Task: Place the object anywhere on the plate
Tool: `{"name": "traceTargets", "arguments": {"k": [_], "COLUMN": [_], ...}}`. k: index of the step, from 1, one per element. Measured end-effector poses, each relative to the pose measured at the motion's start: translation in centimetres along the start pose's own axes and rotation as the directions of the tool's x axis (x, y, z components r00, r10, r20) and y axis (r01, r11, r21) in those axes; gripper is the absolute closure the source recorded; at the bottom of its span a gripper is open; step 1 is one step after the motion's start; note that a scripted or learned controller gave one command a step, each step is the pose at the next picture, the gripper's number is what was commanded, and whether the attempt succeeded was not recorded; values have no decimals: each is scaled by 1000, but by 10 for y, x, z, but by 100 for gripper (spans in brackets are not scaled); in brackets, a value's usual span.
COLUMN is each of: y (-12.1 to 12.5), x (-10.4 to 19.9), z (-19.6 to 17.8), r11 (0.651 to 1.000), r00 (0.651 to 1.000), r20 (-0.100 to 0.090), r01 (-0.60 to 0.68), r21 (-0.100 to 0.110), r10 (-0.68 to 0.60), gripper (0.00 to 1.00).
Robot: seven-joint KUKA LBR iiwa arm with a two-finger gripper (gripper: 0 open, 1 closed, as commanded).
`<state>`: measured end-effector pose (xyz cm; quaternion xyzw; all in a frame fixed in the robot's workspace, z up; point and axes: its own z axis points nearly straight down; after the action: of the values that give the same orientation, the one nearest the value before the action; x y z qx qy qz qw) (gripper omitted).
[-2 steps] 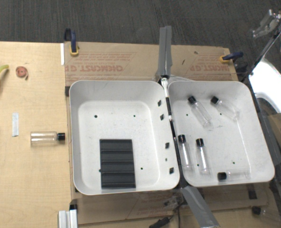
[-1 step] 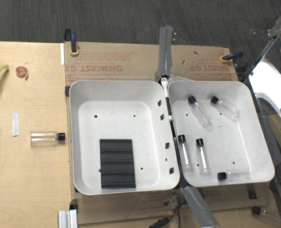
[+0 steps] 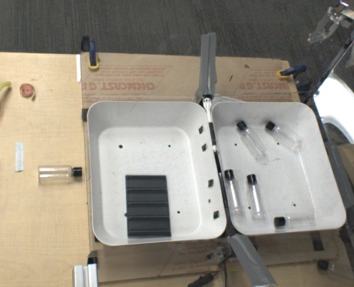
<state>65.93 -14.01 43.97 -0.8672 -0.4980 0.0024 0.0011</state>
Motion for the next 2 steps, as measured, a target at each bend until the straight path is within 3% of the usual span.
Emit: {"name": "traceTargets", "arguments": {"k": [1,2], "y": [36,-1], "x": [-62,-89], "z": [0,0], "r11": [984,944], "r00": [984,944], "r20": [-1,-1], "r01": [-178,-329], "r21": [-2,0], "r10": [178,329], "gripper": [0,0]}}
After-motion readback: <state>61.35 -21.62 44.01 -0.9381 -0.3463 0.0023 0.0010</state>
